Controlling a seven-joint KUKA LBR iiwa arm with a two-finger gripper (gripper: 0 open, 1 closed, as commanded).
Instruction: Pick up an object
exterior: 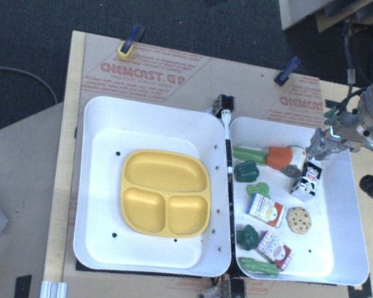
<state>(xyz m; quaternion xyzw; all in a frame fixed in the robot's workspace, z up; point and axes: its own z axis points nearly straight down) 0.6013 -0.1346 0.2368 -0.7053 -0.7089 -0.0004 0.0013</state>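
Note:
My gripper (317,151) hangs over the far part of the right bin (347,207), reaching in from the right. Just below it stands a small black-and-white milk carton (306,181). Left of the gripper lies a toy carrot (278,157) with a green stem, and a small white piece (298,156) sits between the carrot and the gripper. Nothing can be seen held in the gripper.
The right bin also holds a green pepper (245,170), a small green piece (257,189), a red-and-white box (265,209), a cookie (298,219), a dark green item (247,237), a red packet (274,249) and a pea pod (259,266). A yellow divided plate (165,192) lies in the left bin (99,165).

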